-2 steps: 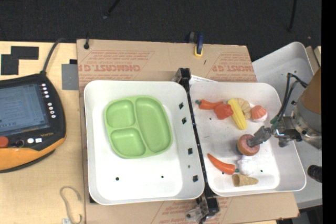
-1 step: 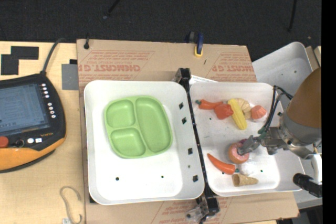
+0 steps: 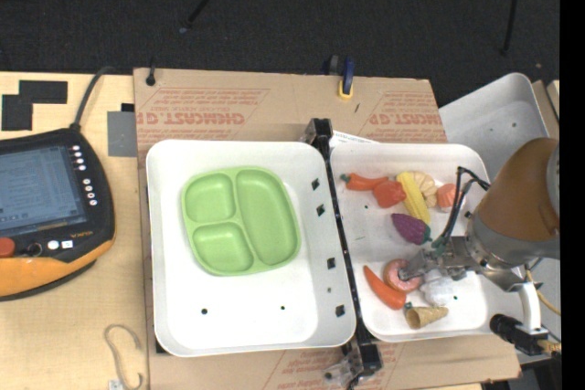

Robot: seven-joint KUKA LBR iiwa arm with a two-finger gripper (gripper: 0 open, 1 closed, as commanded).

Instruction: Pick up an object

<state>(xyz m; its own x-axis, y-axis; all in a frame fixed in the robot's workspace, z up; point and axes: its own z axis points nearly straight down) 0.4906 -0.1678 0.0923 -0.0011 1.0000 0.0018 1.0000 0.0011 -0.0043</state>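
Arm was reached in from the right, wrist bent low over right bin (image 3: 471, 162). Gripper (image 3: 428, 268) was set down among toy foods beside pink donut (image 3: 399, 273), near orange carrot (image 3: 384, 287). Grip state couldn't be told.

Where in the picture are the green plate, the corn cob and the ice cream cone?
Green plate (image 3: 241, 221): camera view, on the ridge where its three compartments meet.
Corn cob (image 3: 413, 196): camera view, on the middle of its yellow body.
Ice cream cone (image 3: 424, 316): camera view, on the tan cone's middle.
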